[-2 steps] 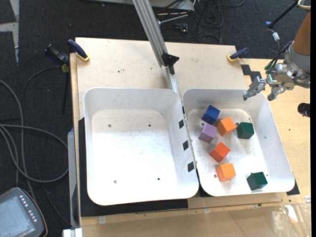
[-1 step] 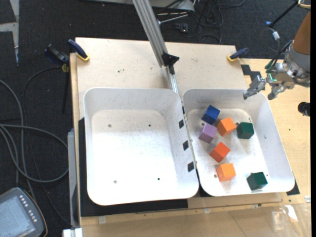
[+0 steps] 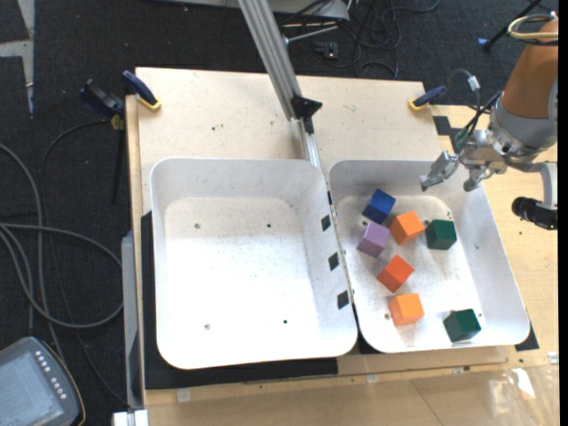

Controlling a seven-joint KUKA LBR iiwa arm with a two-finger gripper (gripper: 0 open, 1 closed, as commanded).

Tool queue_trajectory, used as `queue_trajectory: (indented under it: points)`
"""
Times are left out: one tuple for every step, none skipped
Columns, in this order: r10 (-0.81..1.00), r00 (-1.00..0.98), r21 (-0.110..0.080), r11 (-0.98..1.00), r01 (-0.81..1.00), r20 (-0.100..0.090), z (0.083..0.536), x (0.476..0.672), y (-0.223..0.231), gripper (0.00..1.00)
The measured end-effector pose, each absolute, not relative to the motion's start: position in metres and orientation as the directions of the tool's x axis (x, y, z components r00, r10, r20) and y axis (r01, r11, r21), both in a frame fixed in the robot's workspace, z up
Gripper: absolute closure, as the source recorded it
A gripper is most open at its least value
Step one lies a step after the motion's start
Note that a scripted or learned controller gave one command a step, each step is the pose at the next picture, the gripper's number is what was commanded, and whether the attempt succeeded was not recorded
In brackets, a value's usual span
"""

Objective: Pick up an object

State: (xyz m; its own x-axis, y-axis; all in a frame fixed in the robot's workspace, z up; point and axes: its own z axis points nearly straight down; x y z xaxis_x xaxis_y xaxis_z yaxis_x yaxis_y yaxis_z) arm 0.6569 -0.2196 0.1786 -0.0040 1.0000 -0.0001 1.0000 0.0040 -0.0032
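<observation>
Tool (image 3: 456, 172) spread and empty above the far edge of the right bin (image 3: 506, 273) — probably poised to descend — with blue cube (image 3: 380, 206) and orange cube (image 3: 407, 226) nearest, loose on the bin floor.

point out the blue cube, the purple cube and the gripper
small blue cube (image 3: 380, 205), camera view, on its top face
small pale purple cube (image 3: 374, 238), camera view, on its top face
grey two-finger gripper (image 3: 453, 175), camera view, midway between its fingertips
</observation>
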Motion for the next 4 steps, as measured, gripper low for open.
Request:
queue_trajectory:
  points:
    - [1.000, -0.002, -0.006, 0.002, 1.000, 0.001, 0.114, 0.654, -0.219, 0.00]
    - [1.000, -0.004, -0.001, 0.004, 1.000, -0.001, 0.094, 0.654, -0.218, 0.00]
    - [1.000, -0.005, 0.004, 0.005, 1.000, -0.003, 0.107, 0.656, -0.218, 1.00]
    - [1.000, -0.001, 0.008, 0.001, 1.000, -0.004, 0.171, 0.657, -0.223, 1.00]
